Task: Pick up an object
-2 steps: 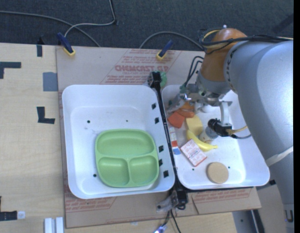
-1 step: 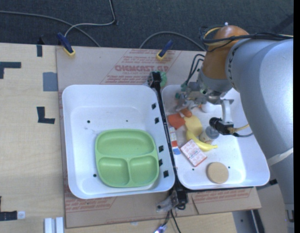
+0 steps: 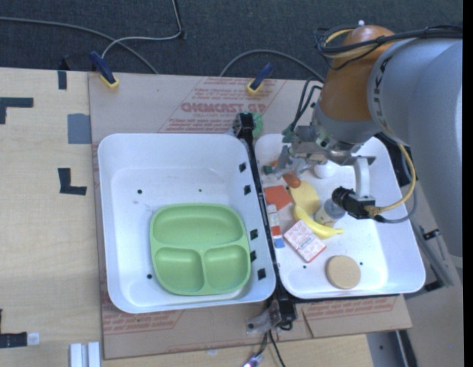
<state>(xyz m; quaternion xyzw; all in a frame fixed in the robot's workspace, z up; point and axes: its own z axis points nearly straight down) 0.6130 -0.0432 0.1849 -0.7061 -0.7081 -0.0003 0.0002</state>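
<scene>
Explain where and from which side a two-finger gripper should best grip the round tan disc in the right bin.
Probably from straight above, fingers closing across the tan disc on opposite rim edges. It lies flat on the right bin floor, apart from the other items, so both sides look reachable.

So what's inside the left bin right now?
The left bin holds one green divided plate with three compartments, lying flat toward the near side. Nothing shows on the plate. Whatever lies under the plate is covered.

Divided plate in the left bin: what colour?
Light green, plain; the divided plate shows in the camera view.
</scene>
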